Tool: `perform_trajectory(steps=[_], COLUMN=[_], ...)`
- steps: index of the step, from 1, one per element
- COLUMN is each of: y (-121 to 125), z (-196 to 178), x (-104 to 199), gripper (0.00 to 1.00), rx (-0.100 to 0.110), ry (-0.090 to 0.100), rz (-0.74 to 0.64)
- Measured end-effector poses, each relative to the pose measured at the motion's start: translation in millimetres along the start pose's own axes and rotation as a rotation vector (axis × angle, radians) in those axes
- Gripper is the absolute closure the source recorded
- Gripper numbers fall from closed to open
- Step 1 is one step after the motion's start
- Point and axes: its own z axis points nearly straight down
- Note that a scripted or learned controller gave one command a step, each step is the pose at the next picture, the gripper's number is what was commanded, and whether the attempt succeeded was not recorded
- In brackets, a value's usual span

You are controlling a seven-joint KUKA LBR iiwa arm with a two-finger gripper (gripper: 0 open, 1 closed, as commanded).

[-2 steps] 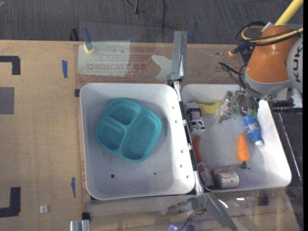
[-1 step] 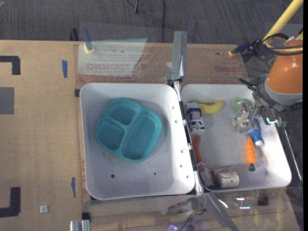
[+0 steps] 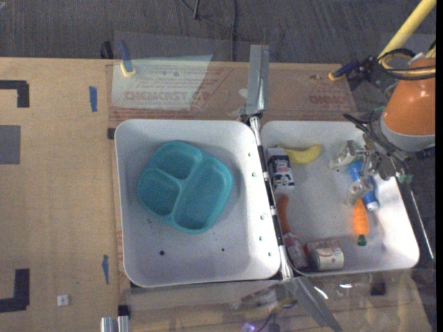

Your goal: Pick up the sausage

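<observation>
From above, the bench carried two shallow white bins side by side. The left bin (image 3: 131, 241) held one thing, a teal plate (image 3: 184, 185) divided into three compartments, lying toward its upper left. The right bin (image 3: 398, 251) held several items, one of each: a yellow banana (image 3: 305, 155) near its upper left corner, a small black-and-white carton (image 3: 279, 169) just below and left of the banana, a reddish-brown sausage (image 3: 283, 213) lying lengthwise along the bin's left wall beneath that carton, a can (image 3: 324, 256) on its side near the lower edge, a crumpled packet (image 3: 295, 250) just left of the can, an orange carrot (image 3: 360, 221) toward the right, and a blue-and-white tube (image 3: 369, 194) just above the carrot. No lettering on the carton, the can or the tube could be read. Behind the left bin lay one clear sheet (image 3: 169, 81) over printed cardboard whose red writing was too faint to make out. The gripper (image 3: 365, 159) hung over the upper right part of the right bin, well apart from the sausage; whether its jaws were apart or together could not be told.
</observation>
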Motion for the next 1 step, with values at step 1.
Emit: perform_trajectory(steps=[1], y=[-3.9], z=[-0.9], x=[44.1], gripper=[0.00], rx=[0.001], ry=[0.000], rz=[0.196])
